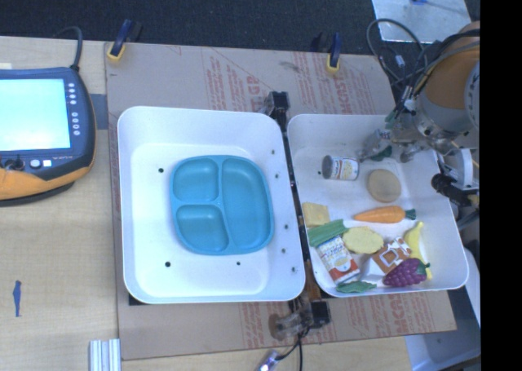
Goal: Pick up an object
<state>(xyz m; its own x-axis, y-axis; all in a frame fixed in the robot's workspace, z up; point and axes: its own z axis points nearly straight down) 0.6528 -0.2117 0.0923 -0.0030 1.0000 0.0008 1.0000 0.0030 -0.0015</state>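
The robot's gripper [390,143] hovers at the far edge of the right bin [314,137]; whether it is wide or narrow cannot be told. Just left of it lies a small can [341,168], with a round cookie [383,185] nearby. The can could roll from a grasp, I judge; no label is readable.

We note a light wooden bench [57,280] with a brown cardboard sheet [228,76] laid flat over its middle, printed with faint red lettering. Two shallow white bins rest side by side on the sheet, touching along their inner edges: left bin [147,223], right bin [444,276]. Blue-handled clamps [121,39] grip the sheet's far edge. A handheld control pendant [41,129] lies on bare wood at left.
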